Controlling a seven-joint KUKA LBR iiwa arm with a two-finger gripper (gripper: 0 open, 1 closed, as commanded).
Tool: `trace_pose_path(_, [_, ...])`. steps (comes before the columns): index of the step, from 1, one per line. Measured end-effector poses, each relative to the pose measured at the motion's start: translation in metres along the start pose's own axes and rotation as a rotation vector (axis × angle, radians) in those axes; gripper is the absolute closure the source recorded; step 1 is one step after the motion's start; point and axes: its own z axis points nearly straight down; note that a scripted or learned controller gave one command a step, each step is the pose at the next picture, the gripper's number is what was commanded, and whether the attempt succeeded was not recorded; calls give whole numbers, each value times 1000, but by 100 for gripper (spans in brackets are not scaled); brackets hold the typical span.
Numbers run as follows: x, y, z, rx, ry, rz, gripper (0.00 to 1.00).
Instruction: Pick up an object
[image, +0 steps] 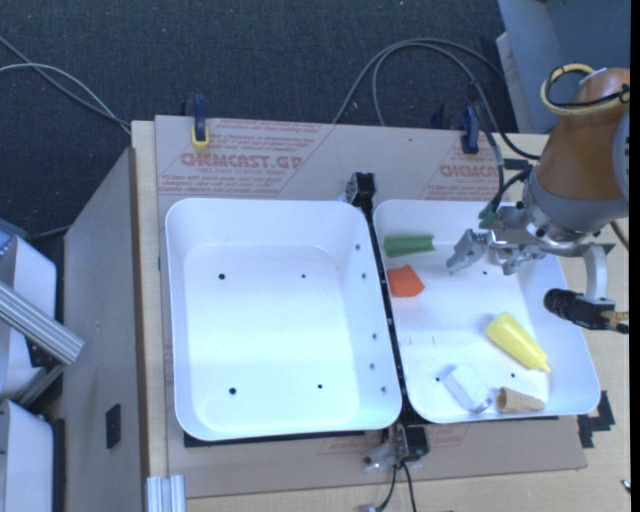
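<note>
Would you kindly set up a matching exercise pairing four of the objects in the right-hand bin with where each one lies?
Things:
1. green block
2. orange piece
3. yellow object
4. tan piece

Places:
A. at the bin's near edge, toward its right corner
B. by the divider, just in front of the green one
C. toward the right side, below the claw
D. near the far-left corner, beside the divider

Pairs: 1-D, 2-B, 3-C, 4-A
</note>
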Motion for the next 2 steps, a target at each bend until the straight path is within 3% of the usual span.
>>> trace_pose_path(1, [59, -57, -32, 2, 3, -5, 0])
trace_pose_path(2, [78, 28, 16, -3, -1, -4, 0])
